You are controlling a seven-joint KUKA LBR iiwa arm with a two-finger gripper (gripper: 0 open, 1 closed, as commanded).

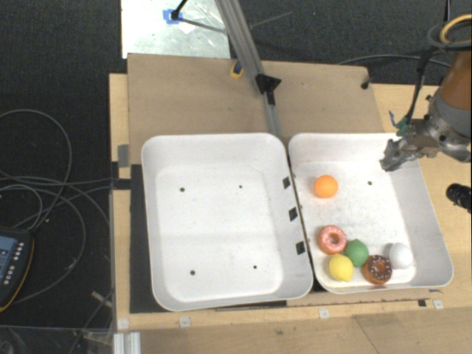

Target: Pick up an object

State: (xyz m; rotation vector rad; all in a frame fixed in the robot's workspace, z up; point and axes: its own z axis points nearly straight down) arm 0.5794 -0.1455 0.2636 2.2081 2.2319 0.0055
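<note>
Objects to pick sit in your right bin (435, 227): nearest the camera, along the front wall, lie a yellow ball (341, 268), a brown donut (378, 269) and a white ball (400, 255), with a green ball (358, 251) and a pink donut (332, 238) just behind them, all five touching or nearly so. Farther back, an orange ball (326, 186) rests alone near the bin's left wall, well apart from the cluster. Farther still, your gripper (391, 158) hangs over the right bin's back right part, above bare floor, with nothing under it; whether it is released or clenched cannot be told at this size. Your best target is probably the orange ball, since its neighbours cannot crowd the descent. Centre over it before you lower, straddle its widest part, and close gently, because a round thing may squirt sideways from an off-centre pinch. The left bin (155, 198) needs no attention for now.
</note>
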